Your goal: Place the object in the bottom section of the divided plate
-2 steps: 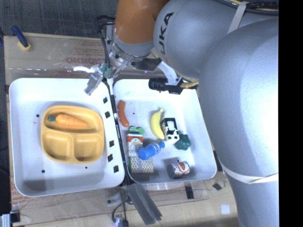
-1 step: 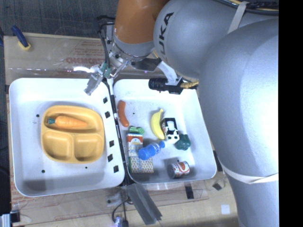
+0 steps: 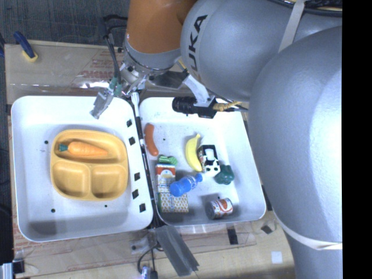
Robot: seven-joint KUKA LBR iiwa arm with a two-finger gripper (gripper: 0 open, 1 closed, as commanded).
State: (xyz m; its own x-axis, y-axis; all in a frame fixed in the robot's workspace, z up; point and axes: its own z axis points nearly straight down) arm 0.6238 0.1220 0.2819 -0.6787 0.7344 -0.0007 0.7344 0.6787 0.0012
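carrot (image 3: 87, 150) lying in top section of yellow divided plate (image 3: 64, 179), gripper (image 3: 103, 104) above left bin (image 3: 29, 214), finger state unclear

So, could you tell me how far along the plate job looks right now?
Done: a carrot lies in the top section of the divided plate. In hand: nothing visible; the gripper hangs over the left bin's upper edge. Left: the plate's two lower sections hold nothing, and the hot dog and banana wait in the right bin.

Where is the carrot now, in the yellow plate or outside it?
In the plate: the carrot lies in the long top section of the yellow divided plate, in the left bin.
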